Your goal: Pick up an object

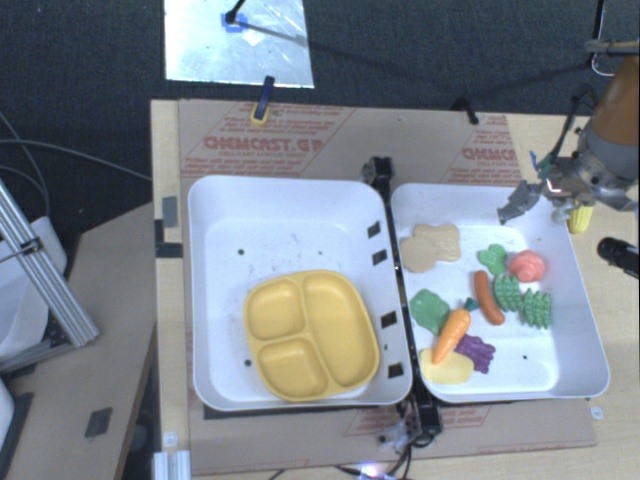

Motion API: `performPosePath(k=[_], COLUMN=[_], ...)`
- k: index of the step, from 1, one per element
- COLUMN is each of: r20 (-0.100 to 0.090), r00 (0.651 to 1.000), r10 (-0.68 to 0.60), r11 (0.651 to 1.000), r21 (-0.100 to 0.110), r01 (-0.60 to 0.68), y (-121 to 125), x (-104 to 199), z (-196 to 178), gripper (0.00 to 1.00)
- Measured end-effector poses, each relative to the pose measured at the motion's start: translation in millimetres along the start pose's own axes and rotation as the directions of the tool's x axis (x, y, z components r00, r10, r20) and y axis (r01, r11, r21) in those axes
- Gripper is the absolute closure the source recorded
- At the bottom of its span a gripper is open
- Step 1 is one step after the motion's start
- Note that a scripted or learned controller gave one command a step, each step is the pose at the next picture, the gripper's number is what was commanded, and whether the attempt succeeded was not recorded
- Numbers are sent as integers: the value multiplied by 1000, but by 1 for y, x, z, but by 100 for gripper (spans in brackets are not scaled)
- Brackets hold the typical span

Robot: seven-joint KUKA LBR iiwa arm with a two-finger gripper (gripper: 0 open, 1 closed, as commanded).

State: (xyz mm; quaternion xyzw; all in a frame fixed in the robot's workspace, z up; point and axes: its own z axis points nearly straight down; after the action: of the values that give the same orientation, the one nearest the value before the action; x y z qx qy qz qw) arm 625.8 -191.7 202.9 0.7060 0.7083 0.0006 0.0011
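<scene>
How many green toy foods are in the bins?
4, all in the right white bin: a small green leafy piece up top, two spiky green pieces side by side, and a flat green leaf by the carrot. More may hide underneath.

You had two white bins side by side on the bench. The left bin (215, 218) held a yellow divided tray (312, 334) near its front edge. The right bin (575, 353) held a beige cookie-shaped piece (431, 247) toward its back left corner, with a carrot (452, 335), a sausage (488, 297), a pink piece (528, 265) and green pieces (527, 301) clustered near its middle. Your gripper (540, 196) hung over the right bin's back right corner, apart from the toys.
</scene>
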Motion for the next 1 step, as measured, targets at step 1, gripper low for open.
performPosePath(k=[1], r20=[-3], r00=[1000], r10=[4], r11=[1000], r21=[10], r01=[-4], y=[-51], x=[-5], z=[77], gripper=[0])
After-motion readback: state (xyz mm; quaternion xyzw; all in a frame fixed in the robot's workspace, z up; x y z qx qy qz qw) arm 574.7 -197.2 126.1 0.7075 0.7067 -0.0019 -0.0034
